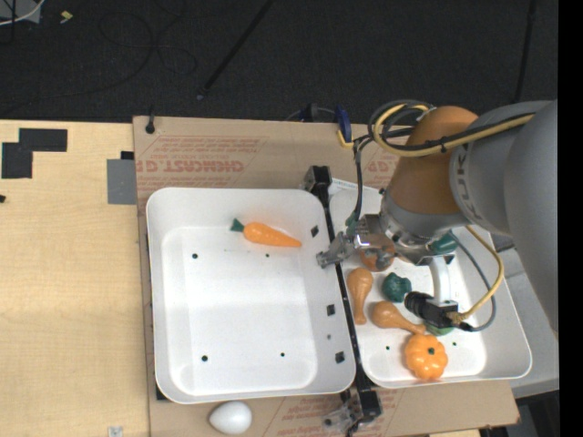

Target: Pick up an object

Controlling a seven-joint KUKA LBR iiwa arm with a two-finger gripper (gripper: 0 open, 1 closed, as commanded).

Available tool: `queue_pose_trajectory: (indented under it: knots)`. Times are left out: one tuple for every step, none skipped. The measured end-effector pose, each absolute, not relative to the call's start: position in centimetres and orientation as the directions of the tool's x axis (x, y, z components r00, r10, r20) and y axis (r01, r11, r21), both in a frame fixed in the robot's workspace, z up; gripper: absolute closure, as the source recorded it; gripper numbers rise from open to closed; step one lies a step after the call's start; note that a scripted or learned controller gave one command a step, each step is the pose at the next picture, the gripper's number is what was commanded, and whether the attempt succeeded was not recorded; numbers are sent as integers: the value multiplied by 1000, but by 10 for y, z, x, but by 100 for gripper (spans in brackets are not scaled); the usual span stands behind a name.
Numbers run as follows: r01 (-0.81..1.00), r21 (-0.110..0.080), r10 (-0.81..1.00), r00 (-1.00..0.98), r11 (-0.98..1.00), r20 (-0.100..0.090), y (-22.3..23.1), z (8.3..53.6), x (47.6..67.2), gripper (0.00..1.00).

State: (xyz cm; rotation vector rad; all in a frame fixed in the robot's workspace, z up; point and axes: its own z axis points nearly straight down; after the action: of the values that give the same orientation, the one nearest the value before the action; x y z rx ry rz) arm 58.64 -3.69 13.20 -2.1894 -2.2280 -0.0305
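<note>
In the left bin [182, 335] an orange carrot [266, 235] with a green top lies near the far wall. The right bin [496, 358] holds a tan gourd [361, 289], a second tan gourd [393, 316], a dark green piece [394, 287] and an orange pumpkin [425, 356]. My gripper [357, 248] hangs low over the right bin's left side, just above the first gourd and close to the divider between the bins. The wrist and arm hide the far part of that bin. I see nothing held.
A white egg [230, 417] lies outside the bins on the cardboard at the front. A black clamp [318, 178] sits at the far end of the divider. Yellow and black cables [474, 308] loop from the wrist over the right bin.
</note>
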Motion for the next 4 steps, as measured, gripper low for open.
queue_pose_trajectory:
  knots:
    - [1000,3,999,-18,18,27,-37,132,586,0]
    - [1000,3,999,-18,18,28,-37,131,586,0]
    - [1000,4,999,-19,19,28,-37,132,586,0]
    - [1000,4,999,-19,19,28,-37,132,586,0]
